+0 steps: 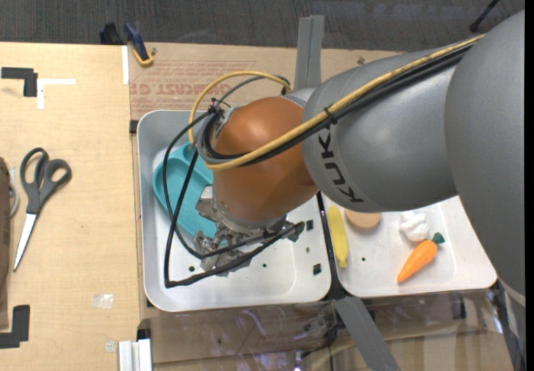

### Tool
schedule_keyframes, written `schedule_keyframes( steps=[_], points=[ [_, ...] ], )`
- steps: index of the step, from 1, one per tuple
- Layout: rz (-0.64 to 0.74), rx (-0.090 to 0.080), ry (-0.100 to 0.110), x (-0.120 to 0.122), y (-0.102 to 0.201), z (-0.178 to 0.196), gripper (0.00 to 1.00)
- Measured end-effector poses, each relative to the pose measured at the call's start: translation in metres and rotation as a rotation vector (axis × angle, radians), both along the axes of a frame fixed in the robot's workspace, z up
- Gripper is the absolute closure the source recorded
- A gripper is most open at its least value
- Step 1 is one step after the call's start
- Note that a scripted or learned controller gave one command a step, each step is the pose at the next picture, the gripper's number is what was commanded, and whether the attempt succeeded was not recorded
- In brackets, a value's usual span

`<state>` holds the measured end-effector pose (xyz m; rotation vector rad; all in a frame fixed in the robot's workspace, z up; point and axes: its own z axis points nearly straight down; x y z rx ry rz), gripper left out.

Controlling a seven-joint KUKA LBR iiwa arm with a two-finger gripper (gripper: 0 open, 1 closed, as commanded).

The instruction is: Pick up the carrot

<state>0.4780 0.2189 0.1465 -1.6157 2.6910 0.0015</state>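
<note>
The carrot [417, 260], orange with a small green top, lies in the right bin [467, 278] near its front right corner. My gripper [225, 246] hangs low over the left bin [158, 290], well to the left of the carrot. The orange wrist band and black cables cover most of it, so the fingertips are not clear. Nothing shows between them.
A teal bowl-like item [179, 182] sits in the left bin, partly under the arm. In the right bin lie a yellow banana [337, 236], a tan round item [361, 220] and a white item [414, 228]. Scissors [37, 186] rest on the wooden bench at left.
</note>
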Motion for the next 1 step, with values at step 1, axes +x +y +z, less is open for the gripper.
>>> schedule_keyframes(
  steps=[1],
  points=[
    [-0.254,-0.002,0.003,-0.0005,-0.0233,-0.0364,1.0]
  ],
)
